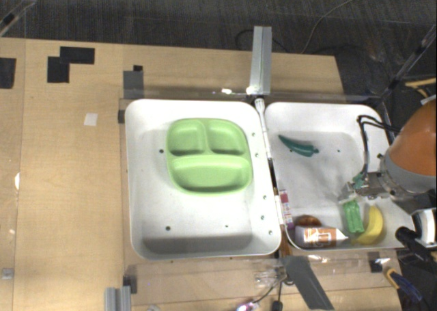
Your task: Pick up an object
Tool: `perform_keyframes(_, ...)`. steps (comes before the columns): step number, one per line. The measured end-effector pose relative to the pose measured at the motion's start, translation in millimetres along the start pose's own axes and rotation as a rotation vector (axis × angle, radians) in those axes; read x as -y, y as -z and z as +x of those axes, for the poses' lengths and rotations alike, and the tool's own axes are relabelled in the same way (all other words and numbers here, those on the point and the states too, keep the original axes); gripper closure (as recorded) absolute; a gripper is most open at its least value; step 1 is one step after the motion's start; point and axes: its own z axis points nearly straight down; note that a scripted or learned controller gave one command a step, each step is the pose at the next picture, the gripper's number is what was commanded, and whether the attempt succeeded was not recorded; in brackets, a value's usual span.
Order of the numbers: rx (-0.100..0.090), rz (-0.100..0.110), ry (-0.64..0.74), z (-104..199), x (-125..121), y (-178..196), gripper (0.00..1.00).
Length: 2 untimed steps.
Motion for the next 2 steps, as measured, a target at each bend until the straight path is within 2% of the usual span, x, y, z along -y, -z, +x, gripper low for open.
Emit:
perform_keyframes(1, 0.006, 0.002, 0.253, 51.4, -20.7, -10.6, 1.00)
perform_keyframes(2, 0.001, 0.015, -0.107, 109.4, -54.1, 122.9, 1.00)
